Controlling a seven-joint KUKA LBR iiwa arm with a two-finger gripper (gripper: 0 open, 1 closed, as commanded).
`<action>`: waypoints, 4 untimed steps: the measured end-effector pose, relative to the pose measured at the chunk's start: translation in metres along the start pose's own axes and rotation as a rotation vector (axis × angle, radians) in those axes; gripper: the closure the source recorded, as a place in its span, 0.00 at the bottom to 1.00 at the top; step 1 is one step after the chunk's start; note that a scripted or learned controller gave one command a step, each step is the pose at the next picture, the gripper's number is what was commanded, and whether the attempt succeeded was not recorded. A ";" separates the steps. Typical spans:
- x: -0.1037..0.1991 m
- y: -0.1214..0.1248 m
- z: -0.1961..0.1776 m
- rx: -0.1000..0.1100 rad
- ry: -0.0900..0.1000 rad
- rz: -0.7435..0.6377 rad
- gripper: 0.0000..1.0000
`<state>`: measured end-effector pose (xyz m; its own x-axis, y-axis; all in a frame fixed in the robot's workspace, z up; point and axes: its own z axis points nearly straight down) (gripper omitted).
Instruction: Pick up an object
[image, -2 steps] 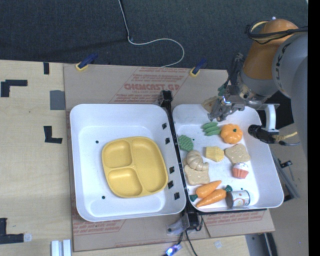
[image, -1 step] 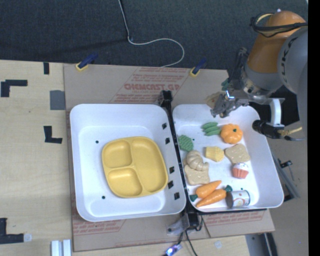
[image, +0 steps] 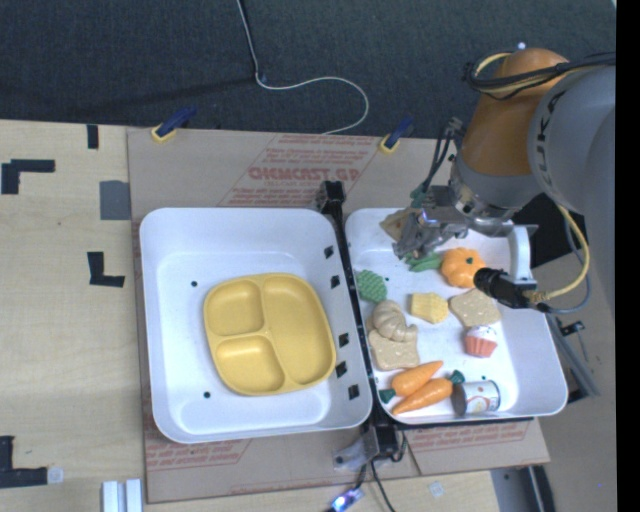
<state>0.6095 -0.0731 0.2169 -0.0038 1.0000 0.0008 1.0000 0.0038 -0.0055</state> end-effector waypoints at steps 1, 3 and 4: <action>0.050 -0.029 -0.010 0.000 0.001 -0.001 1.00; 0.131 -0.098 -0.004 0.002 0.000 -0.001 1.00; 0.170 -0.122 0.001 0.002 -0.001 -0.001 1.00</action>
